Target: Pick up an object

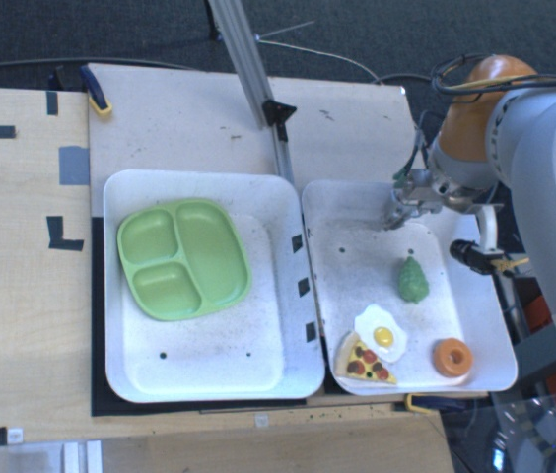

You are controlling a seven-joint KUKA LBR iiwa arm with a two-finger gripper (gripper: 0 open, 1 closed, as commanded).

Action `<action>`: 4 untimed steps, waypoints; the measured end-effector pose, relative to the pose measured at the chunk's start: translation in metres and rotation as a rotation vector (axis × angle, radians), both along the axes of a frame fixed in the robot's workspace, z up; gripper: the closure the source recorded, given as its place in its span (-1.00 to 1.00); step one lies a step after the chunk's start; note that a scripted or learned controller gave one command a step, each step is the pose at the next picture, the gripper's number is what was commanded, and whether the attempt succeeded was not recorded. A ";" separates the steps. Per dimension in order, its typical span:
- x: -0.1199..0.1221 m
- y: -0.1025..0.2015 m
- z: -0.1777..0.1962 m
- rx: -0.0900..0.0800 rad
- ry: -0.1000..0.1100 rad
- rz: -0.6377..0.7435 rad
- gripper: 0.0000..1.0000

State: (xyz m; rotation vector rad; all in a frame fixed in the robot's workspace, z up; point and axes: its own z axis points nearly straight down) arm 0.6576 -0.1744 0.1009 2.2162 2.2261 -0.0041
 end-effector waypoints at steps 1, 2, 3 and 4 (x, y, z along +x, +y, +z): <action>0.006 0.004 0.063 0.001 -0.007 -0.002 1.00; 0.010 0.006 0.106 0.001 -0.006 -0.003 1.00; 0.011 0.006 0.158 0.001 -0.007 -0.003 1.00; 0.008 0.059 0.163 0.003 -0.002 0.001 1.00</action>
